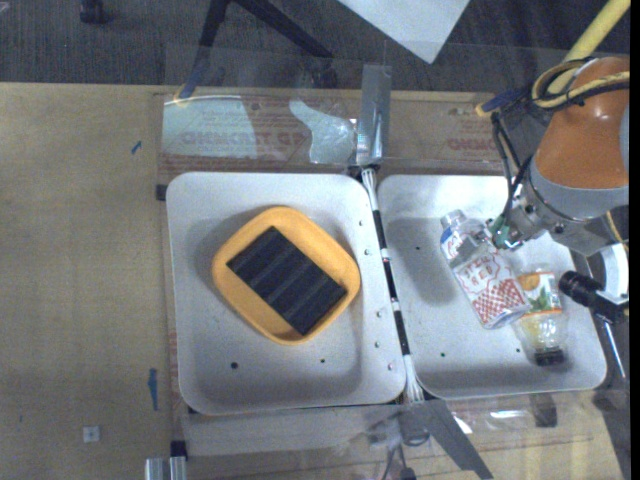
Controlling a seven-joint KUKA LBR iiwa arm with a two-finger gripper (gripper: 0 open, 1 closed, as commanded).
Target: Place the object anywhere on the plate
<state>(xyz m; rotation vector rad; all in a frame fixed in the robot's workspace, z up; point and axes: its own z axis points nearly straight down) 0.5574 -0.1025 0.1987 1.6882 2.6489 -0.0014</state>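
Nearest the camera, the right bin (440, 368) holds a small bottle (543, 320) with a dark cap, lying against a red-and-white packet (493, 286). Just beyond, a clear bottle (460, 236) lies tilted, touching the packet. The gripper (503, 234) sits beside that bottle; its finger state cannot be told. The left bin (200, 368) holds a yellow plate (286, 271) with a dark ribbed centre.

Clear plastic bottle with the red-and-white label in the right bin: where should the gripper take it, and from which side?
Probably mid-body, across the label. The clear plastic bottle with the red-and-white label lies flat on the right white bin, cap toward the far left, so come straight down with fingers spanning its width. Its lower end is crowded by the small orange-labelled bottle; the gripper hovers near the cap.
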